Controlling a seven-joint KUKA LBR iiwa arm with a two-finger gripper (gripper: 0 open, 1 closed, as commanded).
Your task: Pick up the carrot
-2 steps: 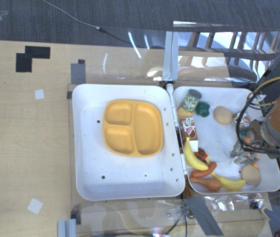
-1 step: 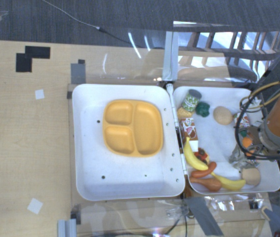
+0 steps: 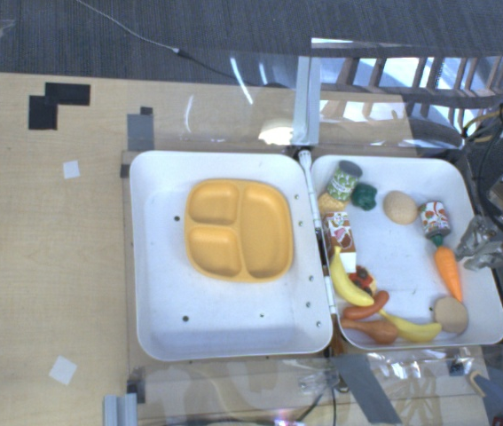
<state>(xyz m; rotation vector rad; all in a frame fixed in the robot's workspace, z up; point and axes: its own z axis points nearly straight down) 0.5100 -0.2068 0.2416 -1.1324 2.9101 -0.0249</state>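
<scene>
carrot at right bin's right wall, gripper parked at the rim

camera view: gripper [image 3: 486, 245] sits at the right rim of the right bin [image 3: 411, 162], blurry metal; cannot tell its state, and nothing visibly in it. arm cut off by frame edge. carrot [image 3: 448, 272] lies near the right wall, just left of the gripper, thick end up, tip pointing down at a tan potato [image 3: 451, 313]. small can [image 3: 434, 220] just above the carrot. open white floor left of the carrot. clutter along the left wall: bottles, bananas [image 3: 349, 284], sausages [image 3: 365, 313], partly overlapping, hard to separate. left bin [image 3: 153, 327] holds a yellow divided plate [image 3: 238, 229], bare floor all round it.
</scene>
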